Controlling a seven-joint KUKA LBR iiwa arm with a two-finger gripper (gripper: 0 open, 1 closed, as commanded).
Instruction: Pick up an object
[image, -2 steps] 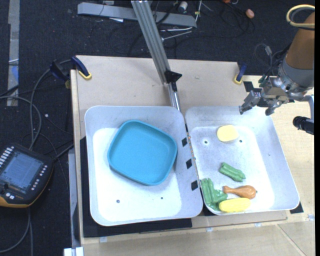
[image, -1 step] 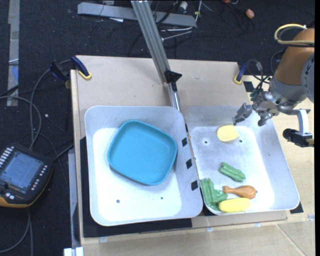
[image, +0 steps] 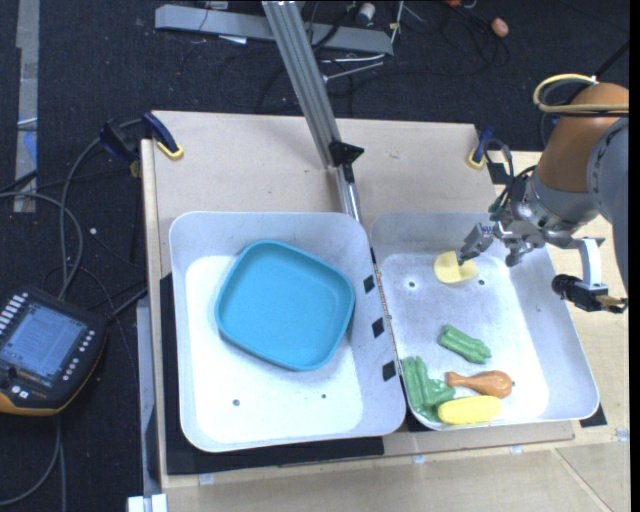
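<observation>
Nearest my camera, at the front edge of the right bin (image: 560, 340), three items lie bunched: a yellow piece (image: 468, 410), an orange-brown drumstick (image: 482, 381) just behind it, and a leafy green piece (image: 420, 385) at the left wall; a second green item (image: 464, 343) sits a little further back, apart from the cluster. Left bin (image: 200, 300) carries a blue plate (image: 285, 304), tilted slightly; not my concern for this pick.

Further back in the right bin, a pale yellow slice (image: 455, 269) lies flat on the floor; the gripper (image: 492, 243) hangs at its far right edge, one finger reaching down to the slice, the other off to the right; jaws look spread, nothing between them.

Status, as I judge it: approach under way, grasp not made, lift not begun; slice is the likely target. Remaining: centre over it, close, raise. Risk: thin flat piece, fingers may skid off it.

Beyond the bins, a metal pole (image: 315, 90) slants across the bench.
</observation>
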